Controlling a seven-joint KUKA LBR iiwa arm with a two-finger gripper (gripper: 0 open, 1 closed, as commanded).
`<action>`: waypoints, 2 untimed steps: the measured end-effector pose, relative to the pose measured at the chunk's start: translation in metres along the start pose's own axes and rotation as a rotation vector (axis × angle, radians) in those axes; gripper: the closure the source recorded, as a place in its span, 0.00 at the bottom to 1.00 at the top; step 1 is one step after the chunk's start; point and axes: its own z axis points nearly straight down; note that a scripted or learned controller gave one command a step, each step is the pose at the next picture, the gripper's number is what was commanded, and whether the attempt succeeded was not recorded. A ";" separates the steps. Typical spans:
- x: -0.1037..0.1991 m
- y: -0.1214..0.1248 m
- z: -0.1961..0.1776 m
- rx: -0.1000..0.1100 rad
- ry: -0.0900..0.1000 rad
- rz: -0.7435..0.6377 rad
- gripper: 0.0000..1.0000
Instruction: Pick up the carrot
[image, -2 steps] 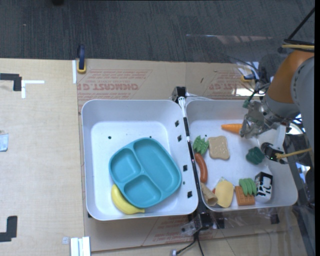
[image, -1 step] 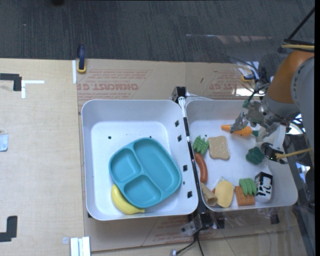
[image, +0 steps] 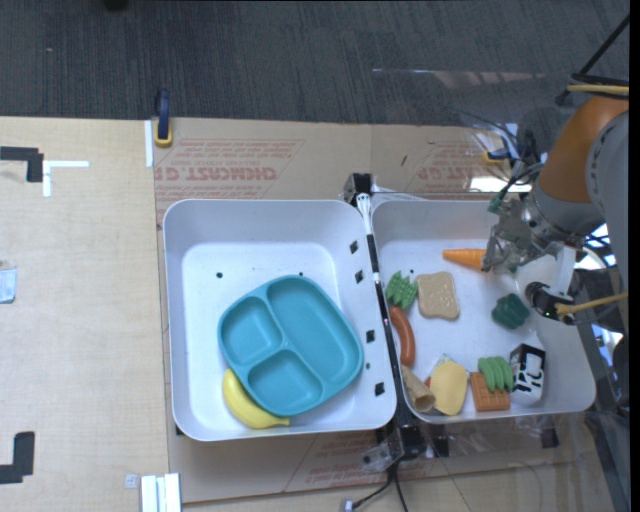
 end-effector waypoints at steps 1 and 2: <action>0.037 -0.100 0.020 0.005 0.008 -0.223 1.00; 0.036 -0.100 0.020 0.004 0.008 -0.222 0.00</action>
